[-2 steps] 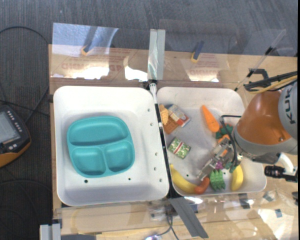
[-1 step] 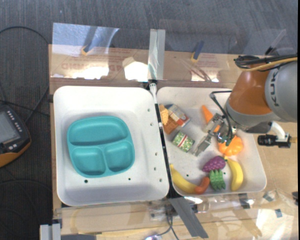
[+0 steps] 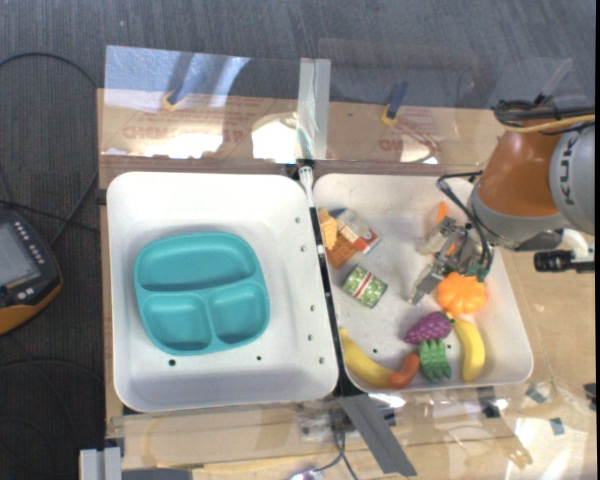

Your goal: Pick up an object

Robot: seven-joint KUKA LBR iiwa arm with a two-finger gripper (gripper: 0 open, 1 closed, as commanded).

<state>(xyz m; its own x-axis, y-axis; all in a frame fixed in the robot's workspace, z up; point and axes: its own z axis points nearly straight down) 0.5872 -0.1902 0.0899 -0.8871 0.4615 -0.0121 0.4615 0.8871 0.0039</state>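
The gripper hung low in the right bin, jaws apart and grasping nothing, just left of the orange pumpkin, with the purple grapes and a yellow banana nearer, while the teal divided plate sat in the left bin.
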